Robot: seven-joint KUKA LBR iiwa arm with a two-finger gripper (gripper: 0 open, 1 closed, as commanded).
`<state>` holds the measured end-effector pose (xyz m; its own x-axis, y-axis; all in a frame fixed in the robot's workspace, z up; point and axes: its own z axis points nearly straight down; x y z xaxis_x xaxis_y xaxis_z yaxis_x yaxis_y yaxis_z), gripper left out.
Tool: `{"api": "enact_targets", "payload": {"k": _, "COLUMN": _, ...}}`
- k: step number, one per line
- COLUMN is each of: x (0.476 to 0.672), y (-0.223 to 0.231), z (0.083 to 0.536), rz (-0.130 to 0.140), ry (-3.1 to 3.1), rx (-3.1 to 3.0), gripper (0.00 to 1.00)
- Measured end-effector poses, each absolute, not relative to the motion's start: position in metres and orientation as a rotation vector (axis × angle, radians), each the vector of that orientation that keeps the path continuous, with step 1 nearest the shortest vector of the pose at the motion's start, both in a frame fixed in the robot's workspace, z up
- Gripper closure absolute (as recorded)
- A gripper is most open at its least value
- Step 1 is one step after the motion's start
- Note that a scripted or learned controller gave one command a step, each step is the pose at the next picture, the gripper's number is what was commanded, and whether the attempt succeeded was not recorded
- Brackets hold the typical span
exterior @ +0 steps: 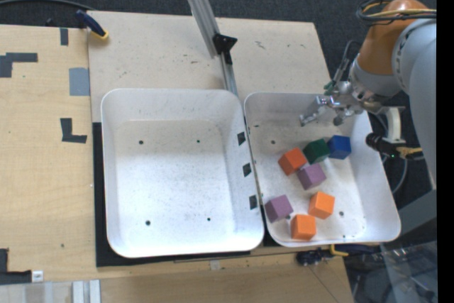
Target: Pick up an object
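The gripper (320, 117) is seen over the far part of the right bin (369, 223), reached in from the right on the grey arm (418, 60) with its orange band (390, 32). Two thin metal fingers (309, 117) are seen spread a little apart, pointing toward the left bin (113, 152); nothing is seen between them, and no cube is touched by them. They hang above bare bin floor, apart from the cubes.

Seven cubes are gathered in the right bin, all placed here relative to the gripper. Nearest to it, toward the near side, the blue cube (340, 147) and the green cube (316, 151) are found touching one another. Just beyond them, the orange cube (291, 161) lies beside the green one, and a purple cube (311, 175) sits just below both. Further from the gripper, toward the near rim, a second purple cube (278, 207), a second orange cube (321, 204) and a third orange cube (303, 226) are set near one another.

As cubes, no long axis is shown by any of them; each is turned at a slant to the bin walls, with corners rather than faces directed toward the gripper.
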<state>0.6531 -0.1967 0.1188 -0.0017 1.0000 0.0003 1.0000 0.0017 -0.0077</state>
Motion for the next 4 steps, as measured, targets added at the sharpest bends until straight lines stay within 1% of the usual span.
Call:
{"api": "enact_targets", "payload": {"k": 1, "x": 0.652, "y": -0.195, "z": 0.090, "rz": 0.006, "ry": -2.223, "rx": -2.216, "gripper": 0.00}}
{"api": "enact_targets", "payload": {"k": 2, "x": 0.653, "y": -0.195, "z": 0.102, "rz": 0.004, "ry": -2.226, "rx": -2.217, "gripper": 1.00}}
{"api": "enact_targets", "payload": {"k": 3, "x": 0.649, "y": -0.196, "z": 0.146, "rz": -0.002, "ry": -2.224, "rx": -2.223, "gripper": 1.00}}
{"api": "enact_targets", "payload": {"k": 4, "x": 0.651, "y": -0.194, "z": 0.189, "rz": -0.003, "ry": -2.226, "rx": -2.222, "gripper": 1.00}}
